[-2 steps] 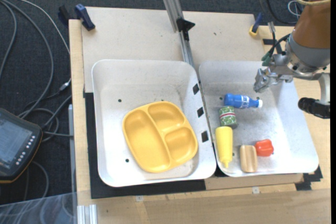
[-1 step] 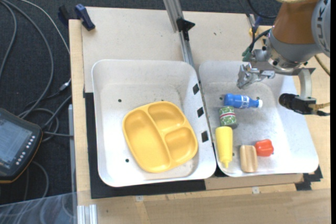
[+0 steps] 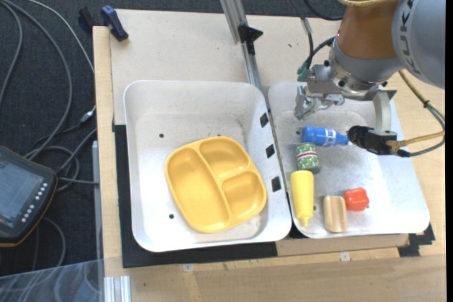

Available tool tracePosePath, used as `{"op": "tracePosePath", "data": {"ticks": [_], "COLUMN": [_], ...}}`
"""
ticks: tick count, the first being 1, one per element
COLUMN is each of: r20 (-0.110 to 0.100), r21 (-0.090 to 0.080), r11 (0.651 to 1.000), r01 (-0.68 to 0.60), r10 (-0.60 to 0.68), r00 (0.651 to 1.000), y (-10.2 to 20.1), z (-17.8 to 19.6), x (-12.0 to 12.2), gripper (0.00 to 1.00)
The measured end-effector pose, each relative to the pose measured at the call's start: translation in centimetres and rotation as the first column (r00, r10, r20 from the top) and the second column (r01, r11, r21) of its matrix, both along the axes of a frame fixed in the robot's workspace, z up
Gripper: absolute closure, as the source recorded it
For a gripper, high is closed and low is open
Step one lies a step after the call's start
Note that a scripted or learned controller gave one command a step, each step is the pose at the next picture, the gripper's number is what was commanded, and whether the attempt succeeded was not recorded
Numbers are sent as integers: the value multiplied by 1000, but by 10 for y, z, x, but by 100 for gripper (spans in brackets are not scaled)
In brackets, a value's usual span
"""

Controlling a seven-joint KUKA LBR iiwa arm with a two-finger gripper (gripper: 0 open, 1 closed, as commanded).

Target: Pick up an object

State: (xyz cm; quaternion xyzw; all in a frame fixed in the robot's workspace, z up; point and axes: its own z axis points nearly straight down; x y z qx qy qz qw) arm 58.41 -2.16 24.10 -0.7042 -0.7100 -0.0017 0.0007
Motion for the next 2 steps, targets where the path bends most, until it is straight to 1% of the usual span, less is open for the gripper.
{"op": "tracePosePath", "data": {"ticks": [1,2], "r20": [-5,0], "r21": [-1,0], "r11": [1000,1000], "r01": [1,0], "r10": [-1,0], "r00": [1000,1000], "y": [53,109], "z": [-12,0], "x": [-3,-8], "gripper": [100,100]}}
